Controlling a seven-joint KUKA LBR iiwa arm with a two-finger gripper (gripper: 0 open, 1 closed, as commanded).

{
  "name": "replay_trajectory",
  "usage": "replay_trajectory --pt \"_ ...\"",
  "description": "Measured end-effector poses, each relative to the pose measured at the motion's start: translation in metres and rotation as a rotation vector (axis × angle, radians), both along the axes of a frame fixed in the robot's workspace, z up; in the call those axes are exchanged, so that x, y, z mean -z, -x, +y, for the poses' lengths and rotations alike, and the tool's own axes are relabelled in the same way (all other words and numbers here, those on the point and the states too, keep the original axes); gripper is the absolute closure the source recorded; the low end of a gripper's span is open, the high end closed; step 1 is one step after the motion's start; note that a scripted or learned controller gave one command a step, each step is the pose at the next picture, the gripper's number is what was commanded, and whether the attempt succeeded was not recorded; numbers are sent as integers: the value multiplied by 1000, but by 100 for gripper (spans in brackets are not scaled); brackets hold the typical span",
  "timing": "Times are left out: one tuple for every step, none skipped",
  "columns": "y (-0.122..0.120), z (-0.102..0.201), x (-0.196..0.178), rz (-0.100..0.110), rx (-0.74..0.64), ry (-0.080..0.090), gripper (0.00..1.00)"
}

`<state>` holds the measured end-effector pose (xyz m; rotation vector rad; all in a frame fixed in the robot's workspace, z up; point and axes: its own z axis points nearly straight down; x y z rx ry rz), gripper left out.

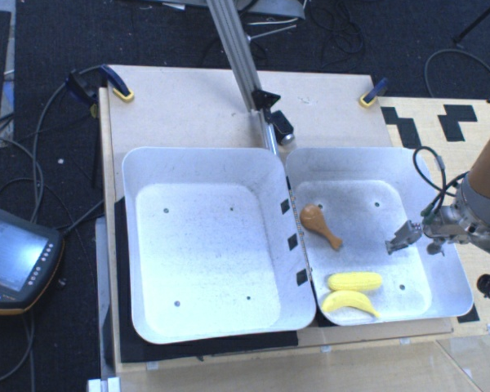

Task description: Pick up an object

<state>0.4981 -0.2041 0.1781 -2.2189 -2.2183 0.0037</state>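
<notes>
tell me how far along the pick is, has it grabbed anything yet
Done: nothing lifted. The brown drumstick-shaped toy, the yellow corn-like piece and the banana all lie on the floor of the right bin. In hand: the claw is over that bin, right of the toys. Left: descend, grasp, lift.

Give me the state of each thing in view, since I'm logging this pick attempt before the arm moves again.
Gripper: over the right bin, nothing seen between its fingers.
Brown drumstick-shaped toy: lying on the right bin floor near the divider, untouched.
Yellow corn-like piece: lying flat in the right bin.
Banana: lying flat just in front of the yellow piece.
Right bin: holds all three items.
Left bin: sitting beside the right bin.
</notes>
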Motion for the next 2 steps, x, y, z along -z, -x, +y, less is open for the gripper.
replay_trajectory --pt "-4 -4 60 1 0 -1 0" --pt "-4 -3 83 -4 0 1 0"
